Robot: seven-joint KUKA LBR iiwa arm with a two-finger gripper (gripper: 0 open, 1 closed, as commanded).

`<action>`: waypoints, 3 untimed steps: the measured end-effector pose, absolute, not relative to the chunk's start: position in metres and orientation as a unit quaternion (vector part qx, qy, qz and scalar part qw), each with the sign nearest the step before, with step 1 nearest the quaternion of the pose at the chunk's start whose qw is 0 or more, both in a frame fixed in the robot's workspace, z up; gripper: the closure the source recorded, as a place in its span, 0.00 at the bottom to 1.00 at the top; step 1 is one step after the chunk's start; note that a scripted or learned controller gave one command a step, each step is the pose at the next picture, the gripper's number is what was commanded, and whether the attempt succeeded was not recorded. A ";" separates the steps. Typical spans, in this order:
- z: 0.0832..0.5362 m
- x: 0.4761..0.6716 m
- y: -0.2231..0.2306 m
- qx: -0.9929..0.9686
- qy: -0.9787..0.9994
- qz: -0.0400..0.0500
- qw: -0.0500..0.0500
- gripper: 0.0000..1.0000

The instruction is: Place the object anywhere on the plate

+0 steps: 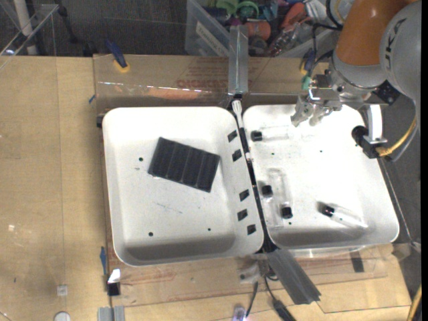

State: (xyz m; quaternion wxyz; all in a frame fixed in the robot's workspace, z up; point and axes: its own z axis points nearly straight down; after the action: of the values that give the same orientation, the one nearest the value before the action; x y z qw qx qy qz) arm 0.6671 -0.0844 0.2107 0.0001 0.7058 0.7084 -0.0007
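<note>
A black ribbed rectangular plate [184,164] lies flat in the left bin [127,129], slightly turned. Several small clear vials with black caps lie in the right bin [374,199]: one [267,136] near its back left, one [271,182] and another [285,209] along its left side, and one [340,213] near the front. My gripper [306,118] hangs over the back of the right bin, pointing down. Its fingers stand apart with nothing between them. The nearest vial is the back-left one, a short way to the gripper's left.
A metal divider bar [235,65] runs between the bins at the back. A clear crate of colourful toys [267,9] stands behind the bench. Black clips [242,196] line the left bin's right rim.
</note>
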 end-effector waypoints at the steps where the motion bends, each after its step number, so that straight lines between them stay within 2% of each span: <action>1: 0.266 0.667 -0.100 0.770 0.638 0.000 0.001 1.00; 2: 0.312 0.647 -0.052 0.840 0.543 0.000 0.001 1.00; 3: 0.254 0.666 -0.051 0.857 0.516 -0.002 -0.002 1.00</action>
State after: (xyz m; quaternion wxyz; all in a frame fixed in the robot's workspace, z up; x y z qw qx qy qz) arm 0.6662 -0.0509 0.2544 -0.0016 0.8567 0.5157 -0.0024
